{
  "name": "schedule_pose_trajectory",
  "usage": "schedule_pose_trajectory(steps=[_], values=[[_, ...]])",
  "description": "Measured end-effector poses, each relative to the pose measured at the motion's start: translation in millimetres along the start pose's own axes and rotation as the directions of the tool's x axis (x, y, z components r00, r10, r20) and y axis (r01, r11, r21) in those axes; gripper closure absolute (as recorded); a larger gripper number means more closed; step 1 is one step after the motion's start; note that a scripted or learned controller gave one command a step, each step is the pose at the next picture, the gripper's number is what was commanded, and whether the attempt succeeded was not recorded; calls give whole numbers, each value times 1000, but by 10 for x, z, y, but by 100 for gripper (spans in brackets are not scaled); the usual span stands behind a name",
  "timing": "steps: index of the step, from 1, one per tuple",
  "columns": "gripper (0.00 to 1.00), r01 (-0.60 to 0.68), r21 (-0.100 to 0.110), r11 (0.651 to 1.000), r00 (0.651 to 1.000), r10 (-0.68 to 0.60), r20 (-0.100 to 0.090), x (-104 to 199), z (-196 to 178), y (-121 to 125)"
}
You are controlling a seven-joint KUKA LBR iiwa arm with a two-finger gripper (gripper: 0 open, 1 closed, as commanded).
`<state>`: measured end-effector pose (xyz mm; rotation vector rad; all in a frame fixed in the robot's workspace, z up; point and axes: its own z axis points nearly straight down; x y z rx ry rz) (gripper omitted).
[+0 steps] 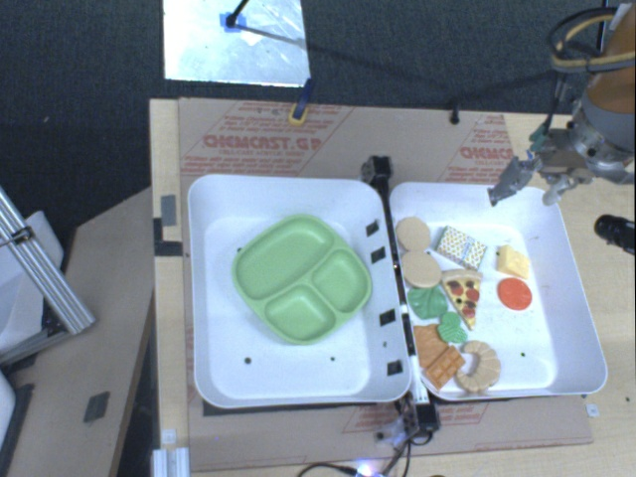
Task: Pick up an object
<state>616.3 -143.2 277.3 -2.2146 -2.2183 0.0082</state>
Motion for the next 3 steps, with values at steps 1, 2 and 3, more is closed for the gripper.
schedule_pose_trajectory(steps=[1,2,3], values=[[0,2,-11,1000,1000,-2,2,2,-66,17],[0,0,-8,1000,1000,0,1,28,353,2],[0,0,-5,1000,1000,0,1,45,904,-95]])
